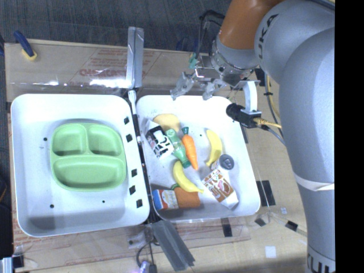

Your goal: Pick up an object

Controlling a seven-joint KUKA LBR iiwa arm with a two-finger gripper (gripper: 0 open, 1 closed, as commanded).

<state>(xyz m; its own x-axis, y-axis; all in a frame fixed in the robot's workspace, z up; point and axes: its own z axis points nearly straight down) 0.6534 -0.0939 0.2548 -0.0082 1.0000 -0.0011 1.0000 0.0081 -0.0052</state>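
My gripper (196,89) hangs over the far rim of the right bin (242,152), its fingers (181,90) spread open with nothing between them. Below it in the bin lie a pale yellow fruit (166,120), a black and white carton (159,141), a green bottle (177,147), a carrot (190,151), two bananas (214,146) (185,178), a grey round lid (227,162), a brown and white carton (220,187) and an orange bottle (177,198). The yellow fruit is the nearest to the gripper.
The left bin (23,152) holds a green divided plate (88,155). A metal divider (135,56) stands between the bins at the back. The arm's grey body (307,95) fills the right side. A blue and yellow object (25,45) lies at the far left.
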